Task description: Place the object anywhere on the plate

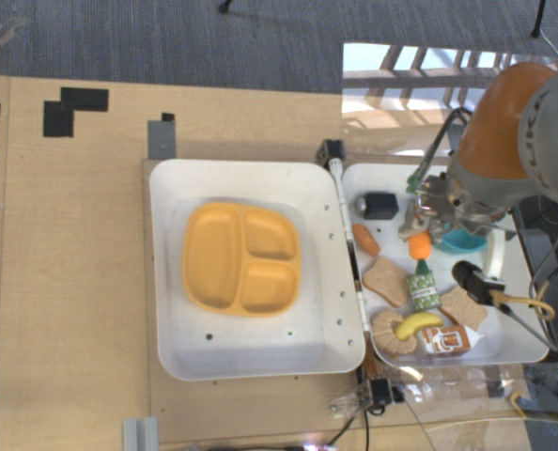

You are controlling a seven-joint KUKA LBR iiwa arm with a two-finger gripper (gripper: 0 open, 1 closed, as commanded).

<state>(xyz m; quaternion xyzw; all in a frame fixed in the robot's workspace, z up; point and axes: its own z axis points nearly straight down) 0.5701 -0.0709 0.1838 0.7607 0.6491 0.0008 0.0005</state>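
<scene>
An orange-yellow divided plate (240, 256) lies in the middle of the left white bin (176, 346). My gripper (422, 216) hangs over the upper middle of the right bin (528, 336), far to the right of the plate. Just below the gripper sits a small orange object (420, 247), and I cannot tell whether they touch. A green bottle (424, 287) lies below that, and a teal bowl (462, 242) sits partly under the wrist.
The right bin also holds a black block (379, 205), an orange sausage (365, 241), bread slices (385, 280), a banana (417, 325) on a round cracker, and a brown packet (445, 341). A ridge (349, 252) divides the two bins.
</scene>
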